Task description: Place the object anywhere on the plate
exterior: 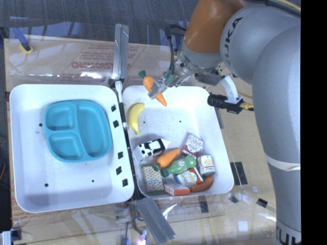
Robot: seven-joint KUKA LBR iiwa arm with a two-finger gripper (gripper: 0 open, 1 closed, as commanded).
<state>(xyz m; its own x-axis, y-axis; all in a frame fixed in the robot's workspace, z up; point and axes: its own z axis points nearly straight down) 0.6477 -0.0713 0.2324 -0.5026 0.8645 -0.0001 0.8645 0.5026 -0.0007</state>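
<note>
A clear-film-covered bench [61, 55] is carrying two shallow white bins. Left of the right-hand white bin [214, 137], the blue three-compartment plastic plate [77, 130] is waiting. The grey arm, lettered "KUKA", is hanging over that bin's far rim, its tool [162, 86] grasping the small orange toy carrot [155, 90], likely for transfer.

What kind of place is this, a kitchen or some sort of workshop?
Likely a robot test lab, not a kitchen: a big grey arm with an orange band reaches over two shallow white bins, one heaped with small plastic toy foods.
</note>
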